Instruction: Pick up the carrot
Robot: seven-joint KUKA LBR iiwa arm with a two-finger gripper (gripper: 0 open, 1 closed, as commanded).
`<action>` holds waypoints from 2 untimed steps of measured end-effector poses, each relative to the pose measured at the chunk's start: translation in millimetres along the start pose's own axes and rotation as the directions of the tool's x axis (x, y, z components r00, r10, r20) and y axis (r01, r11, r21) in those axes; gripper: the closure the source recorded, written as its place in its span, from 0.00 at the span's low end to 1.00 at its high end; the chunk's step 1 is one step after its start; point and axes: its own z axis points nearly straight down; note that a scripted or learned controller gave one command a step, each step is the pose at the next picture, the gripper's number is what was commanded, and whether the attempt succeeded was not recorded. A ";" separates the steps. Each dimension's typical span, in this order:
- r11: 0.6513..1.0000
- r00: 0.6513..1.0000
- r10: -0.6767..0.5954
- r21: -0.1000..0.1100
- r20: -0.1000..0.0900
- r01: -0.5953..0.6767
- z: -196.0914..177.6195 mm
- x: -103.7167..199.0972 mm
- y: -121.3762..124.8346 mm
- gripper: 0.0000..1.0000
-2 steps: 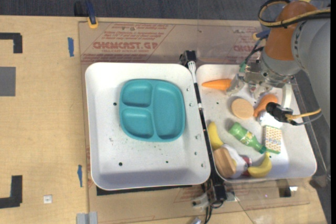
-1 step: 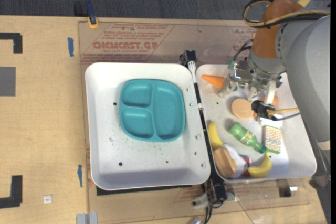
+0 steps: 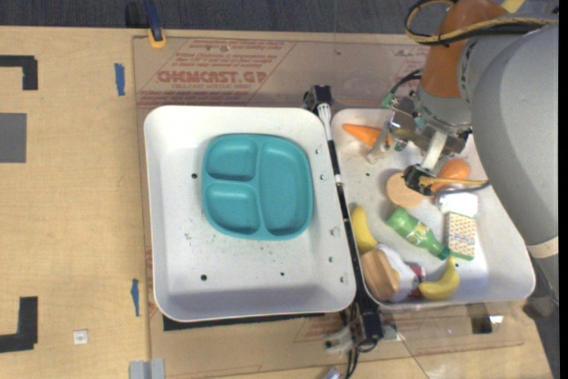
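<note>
1. Grey arm point(image 3: 515, 120) reaches in from the right over right bin point(image 3: 506, 280).
2. Left bin point(image 3: 169, 217) holds teal divided plate point(image 3: 257, 185).
3. Gripper point(image 3: 404, 142) hangs beside the carrot, jaw state unclear.
4. Carrot point(image 3: 362, 134) lies at right bin's far-left corner.

The bulky grey arm point(image 3: 524, 129) runs off the right edge and covers the right white bin's point(image 3: 497, 280) far corner. The metal two-finger gripper point(image 3: 410, 138) hides the tapered orange carrot's point(image 3: 362, 134) thick end.
</note>
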 end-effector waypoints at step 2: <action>0.878 0.877 0.479 0.024 -0.030 -0.478 -0.2 1.1 -11.7 0.00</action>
